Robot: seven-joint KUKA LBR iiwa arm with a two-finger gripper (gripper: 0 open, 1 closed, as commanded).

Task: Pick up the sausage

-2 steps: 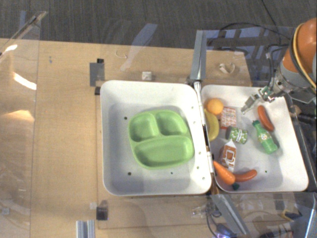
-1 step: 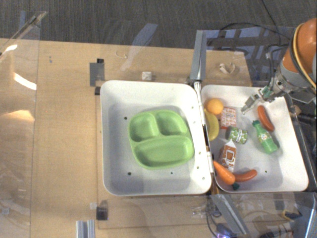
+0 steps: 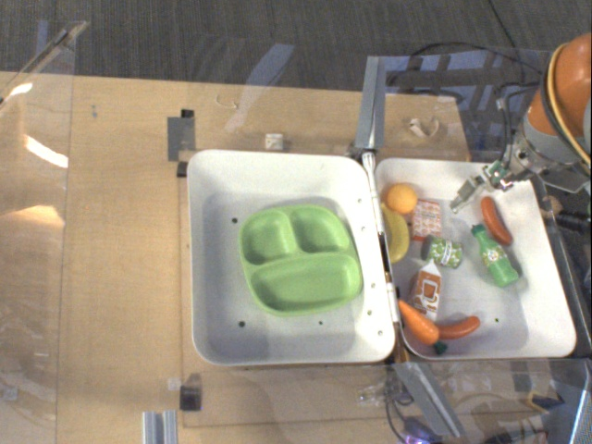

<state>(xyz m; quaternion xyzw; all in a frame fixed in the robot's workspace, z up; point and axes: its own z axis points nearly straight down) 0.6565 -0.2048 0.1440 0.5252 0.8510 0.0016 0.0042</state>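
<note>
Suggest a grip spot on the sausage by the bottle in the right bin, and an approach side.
Probably the middle of the sausage, from straight above, fingers closing across its short width. It lies flat, angled from upper left to lower right. The green bottle sits by its lower end, while the gripper hangs near the upper end.

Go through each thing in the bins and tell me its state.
gripper: raised over right bin, holding nothing
upper sausage: lying free
lower sausage: lying free beside carrot
green bottle: on its side
green tray: upright in left bin
</note>
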